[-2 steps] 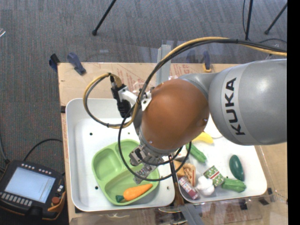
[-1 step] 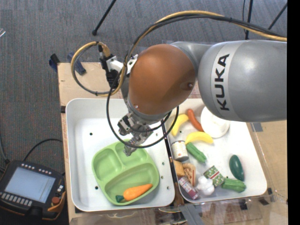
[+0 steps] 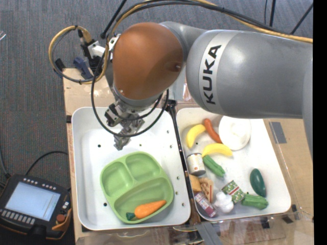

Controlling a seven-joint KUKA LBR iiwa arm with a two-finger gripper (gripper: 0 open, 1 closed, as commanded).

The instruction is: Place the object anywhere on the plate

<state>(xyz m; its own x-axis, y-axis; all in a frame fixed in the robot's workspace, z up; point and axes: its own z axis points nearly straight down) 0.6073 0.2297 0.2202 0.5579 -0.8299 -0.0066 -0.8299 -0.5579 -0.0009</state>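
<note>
Lying in the plate's point(image 3: 134, 185) front compartment, the carrot point(image 3: 149, 209) sits in the left bin point(image 3: 84, 188).
The gripper point(image 3: 121, 137) hangs above the plate's back edge, well apart from the carrot; its grip cannot be judged. Toy foods fill the right bin point(image 3: 276, 172).

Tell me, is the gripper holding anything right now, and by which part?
Nothing is held. The gripper hangs above the green plate, and the carrot lies on it.
</note>
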